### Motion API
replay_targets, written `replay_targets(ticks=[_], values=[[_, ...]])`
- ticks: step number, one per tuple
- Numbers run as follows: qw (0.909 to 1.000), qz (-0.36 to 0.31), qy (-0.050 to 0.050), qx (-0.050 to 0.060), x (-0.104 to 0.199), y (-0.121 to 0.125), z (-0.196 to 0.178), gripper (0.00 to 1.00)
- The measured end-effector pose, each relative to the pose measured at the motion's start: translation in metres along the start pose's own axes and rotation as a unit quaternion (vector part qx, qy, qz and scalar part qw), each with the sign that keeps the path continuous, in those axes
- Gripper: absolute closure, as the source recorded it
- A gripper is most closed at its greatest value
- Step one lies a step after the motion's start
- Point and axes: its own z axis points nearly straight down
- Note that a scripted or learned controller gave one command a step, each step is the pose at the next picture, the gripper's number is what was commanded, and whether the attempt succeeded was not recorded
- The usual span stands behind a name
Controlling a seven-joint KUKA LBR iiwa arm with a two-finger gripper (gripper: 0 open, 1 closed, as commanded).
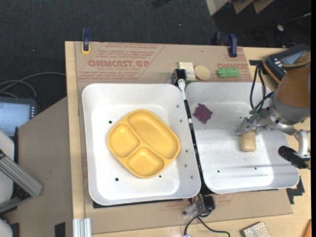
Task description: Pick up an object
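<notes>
Where the arm [291,90] comes in over the right bin [222,177], its gripper [250,127] sits just above a tan lump [248,142], touching or nearly so; how wide it stands I cannot tell. Left of the lump in that bin lies a purple scrap [202,113]. Farther left, the other bin [98,177] holds a yellow divided plate [143,142].

Brown cardboard-topped bench [123,58] bearing two shallow white plastic bins: left bin [94,132], right bin [232,95] touching it. Behind right bin, directly on bench: tan oval lump [202,72], small green block [228,72].
</notes>
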Motion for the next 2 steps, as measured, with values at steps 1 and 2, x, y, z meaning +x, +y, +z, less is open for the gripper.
replay_targets(ticks=[1, 2], values=[[1.0000, -0.002, 0.000, -0.001, 0.068, 0.055, 0.010, 1.00], [1.0000, -0.005, 0.001, -0.004, 0.154, 0.038, -0.096, 1.00]])
